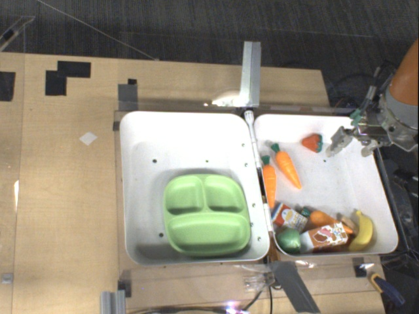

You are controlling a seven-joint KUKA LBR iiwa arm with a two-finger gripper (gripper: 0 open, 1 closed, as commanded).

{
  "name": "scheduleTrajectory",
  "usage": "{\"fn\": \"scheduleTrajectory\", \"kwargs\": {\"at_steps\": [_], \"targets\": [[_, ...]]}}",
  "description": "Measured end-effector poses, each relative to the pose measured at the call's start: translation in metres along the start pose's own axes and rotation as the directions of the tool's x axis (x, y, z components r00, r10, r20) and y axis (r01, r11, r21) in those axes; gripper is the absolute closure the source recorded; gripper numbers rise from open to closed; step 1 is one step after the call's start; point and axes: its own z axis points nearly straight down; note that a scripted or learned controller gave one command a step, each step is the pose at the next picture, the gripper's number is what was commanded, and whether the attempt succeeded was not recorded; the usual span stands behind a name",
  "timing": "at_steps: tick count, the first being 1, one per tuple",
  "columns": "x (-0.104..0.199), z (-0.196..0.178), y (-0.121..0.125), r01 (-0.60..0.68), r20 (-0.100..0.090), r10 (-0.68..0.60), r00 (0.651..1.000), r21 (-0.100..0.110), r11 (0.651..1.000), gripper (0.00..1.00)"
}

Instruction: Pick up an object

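Observation:
The right bin (pixel 337 185) holds toy food. A red strawberry (pixel 312 142) lies near its back, with one orange carrot (pixel 286 165) in front of it and a second carrot (pixel 269 184) along the left wall. At the front lie a small carton (pixel 288 216), an orange fruit (pixel 319 218), a green ball (pixel 288 241), a juice carton (pixel 325 236) and a yellow banana (pixel 364 230). My gripper (pixel 351 144) hovers over the bin's back right part, just right of the strawberry. It is open, with nothing between its fingers.
The left bin (pixel 141 175) holds a green divided plate (pixel 207 213) at its front. A metal post (pixel 251 70) stands behind the wall where the two bins meet. Wooden bench top spreads out to the left.

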Motion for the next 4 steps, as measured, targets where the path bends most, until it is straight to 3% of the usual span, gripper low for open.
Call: {"fn": "scheduleTrajectory", "kwargs": {"at_steps": [1, 2, 3, 4], "targets": [[0.014, 0.134, 0.054, -0.254, -0.001, 0.254, 0.967, 0.002, 0.967, 0.00], [0.047, 0.157, 0.103, -0.029, 0.001, 0.029, 1.000, -0.005, 1.000, 0.00], [0.025, 0.156, 0.101, -0.326, -0.002, 0.326, 0.945, 0.005, 0.945, 0.00], [0.069, 0.155, 0.047, -0.311, -0.004, 0.311, 0.950, -0.007, 0.950, 0.00]]}}
